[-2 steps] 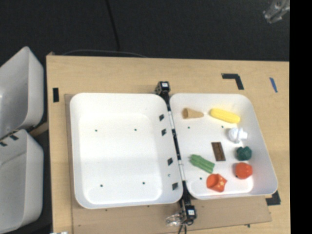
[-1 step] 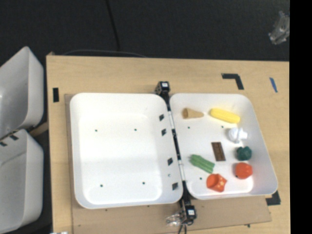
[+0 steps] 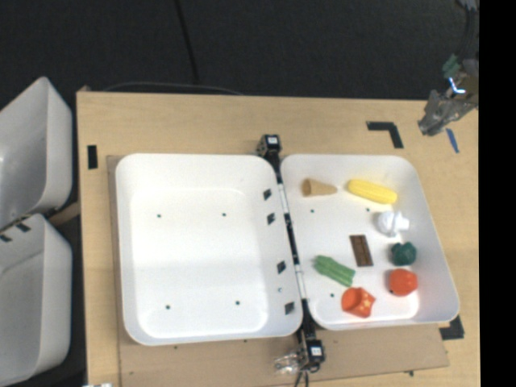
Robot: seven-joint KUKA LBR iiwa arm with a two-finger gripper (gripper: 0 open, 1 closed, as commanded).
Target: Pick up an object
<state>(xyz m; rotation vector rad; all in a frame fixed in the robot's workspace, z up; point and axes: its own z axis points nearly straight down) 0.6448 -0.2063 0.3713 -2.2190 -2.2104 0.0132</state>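
Yellow corn (image 3: pixel 372 190) lies in the right bin (image 3: pixel 431 216); the gripper's (image 3: pixel 439 119) state can't be told.

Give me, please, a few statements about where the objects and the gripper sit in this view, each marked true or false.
1. All the small objects lie in the right bin. True.
2. The yellow corn lies beside the green pepper. False: they are apart; the corn is at the bin's far side, next to the tan cone.
3. The gripper is over the bench, outside both bins. True.
4. The brown bar sits in the left bin. False: it is in the right bin.
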